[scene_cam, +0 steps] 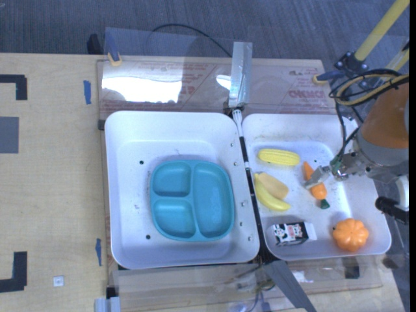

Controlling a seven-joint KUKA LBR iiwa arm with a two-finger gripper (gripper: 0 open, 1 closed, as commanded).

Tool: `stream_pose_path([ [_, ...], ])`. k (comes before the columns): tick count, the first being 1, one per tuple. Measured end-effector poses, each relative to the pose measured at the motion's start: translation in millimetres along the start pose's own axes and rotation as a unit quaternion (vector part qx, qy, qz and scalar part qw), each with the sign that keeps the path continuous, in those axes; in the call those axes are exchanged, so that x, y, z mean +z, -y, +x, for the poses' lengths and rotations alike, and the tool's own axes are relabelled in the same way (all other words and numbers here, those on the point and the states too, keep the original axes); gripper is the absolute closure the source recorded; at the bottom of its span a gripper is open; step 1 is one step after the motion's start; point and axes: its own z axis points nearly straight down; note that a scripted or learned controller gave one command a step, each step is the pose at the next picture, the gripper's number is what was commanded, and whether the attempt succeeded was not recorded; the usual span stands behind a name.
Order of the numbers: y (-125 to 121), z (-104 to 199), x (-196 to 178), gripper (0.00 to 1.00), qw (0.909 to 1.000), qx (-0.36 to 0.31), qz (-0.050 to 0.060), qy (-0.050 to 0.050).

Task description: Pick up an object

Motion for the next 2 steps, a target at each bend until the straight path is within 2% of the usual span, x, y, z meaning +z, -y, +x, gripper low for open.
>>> stream_pose_path([
  [1,-1.8,-1.9,-13.0,1.0,1.0,0.001,-0.004,0.003],
  [2,-8.2,42.2,-134.6,1.0,1.0,-0.001,-0.005,0.001],
])
